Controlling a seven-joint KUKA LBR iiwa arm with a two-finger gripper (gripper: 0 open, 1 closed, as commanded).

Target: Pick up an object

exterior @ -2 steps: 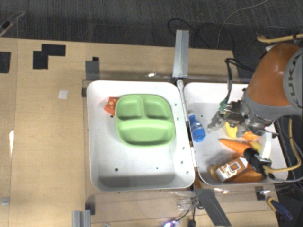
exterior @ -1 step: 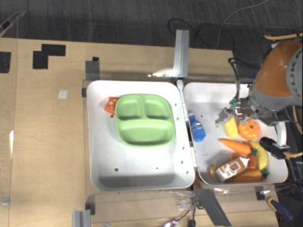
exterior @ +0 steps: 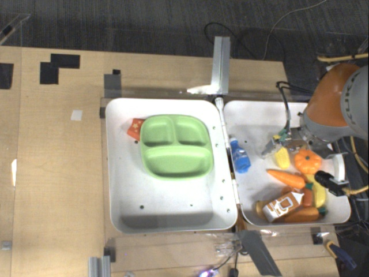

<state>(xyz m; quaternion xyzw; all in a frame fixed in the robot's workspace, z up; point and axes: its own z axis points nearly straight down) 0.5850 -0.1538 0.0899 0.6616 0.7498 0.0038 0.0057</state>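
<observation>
The arm's fingers [exterior: 275, 146] hang low in the right bin [exterior: 253, 120]; their opening cannot be told. Step in hand, by judgement: approach, nothing lifted. The yellow piece [exterior: 282, 157] lies just below the fingers, the orange ball [exterior: 307, 161] beside it. Next: close squarely, then lift. The brown carton [exterior: 282, 206] shows a label, unreadable

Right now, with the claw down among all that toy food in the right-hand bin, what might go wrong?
Two risks, as a guess. The claw sits amid a tight cluster: small yellow piece, orange ball and carrot lie close together, so it could nudge one aside or pinch two at once. The blue bottle rests by the divider and may roll if the pile gets bumped.
</observation>
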